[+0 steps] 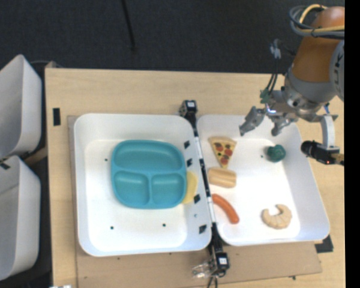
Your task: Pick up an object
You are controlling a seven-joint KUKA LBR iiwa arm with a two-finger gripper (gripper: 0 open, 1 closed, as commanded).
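The gripper (pixel 265 122) hangs over the far edge of the right bin (pixel 309 212), its two fingers spread apart with nothing between them. The arm (pixel 315 53) is cut off at the frame's right. Below it lie a green object (pixel 275 153), too small to identify, a pizza slice (pixel 222 150), bread roll (pixel 221 177), sausage (pixel 225 209) and croissant (pixel 277 216). A yellow item (pixel 192 188) hides partly behind the teal tray (pixel 149 174) in the left bin (pixel 96 233). No writing is readable.

dark carpet floor (pixel 138 23); pale wooden bench (pixel 60 161); white seats (pixel 9 110) at left.
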